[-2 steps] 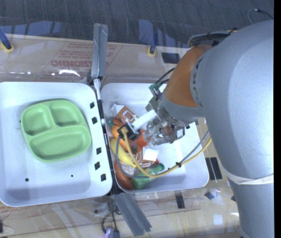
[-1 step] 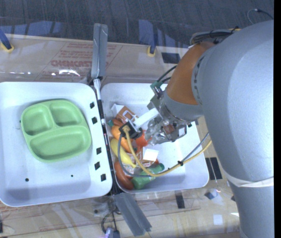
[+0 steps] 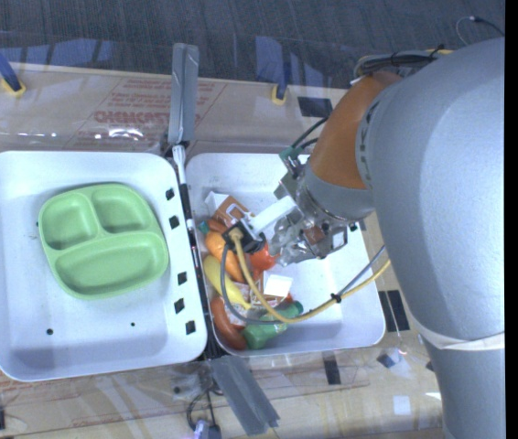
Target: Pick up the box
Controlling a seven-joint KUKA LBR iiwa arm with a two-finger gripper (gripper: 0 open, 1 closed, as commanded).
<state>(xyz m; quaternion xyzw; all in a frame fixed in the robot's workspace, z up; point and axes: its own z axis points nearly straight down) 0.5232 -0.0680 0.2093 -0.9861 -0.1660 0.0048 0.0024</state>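
The box (image 3: 228, 212), small and orange-brown with a white label, lies tilted at the top of a pile in the left part of the right bin (image 3: 355, 323). My gripper (image 3: 285, 243) hangs low over the pile, just right of and slightly nearer than the box. Its metal tip sits beside a red fruit (image 3: 263, 259). Nothing shows as held.
The pile also holds a banana (image 3: 219, 280), an orange (image 3: 215, 243), a red piece (image 3: 225, 327), a green piece (image 3: 264, 334) and a white card (image 3: 277, 286). A green divided plate (image 3: 103, 239) lies in the left bin (image 3: 21, 337). The arm covers the right bin's far right side.
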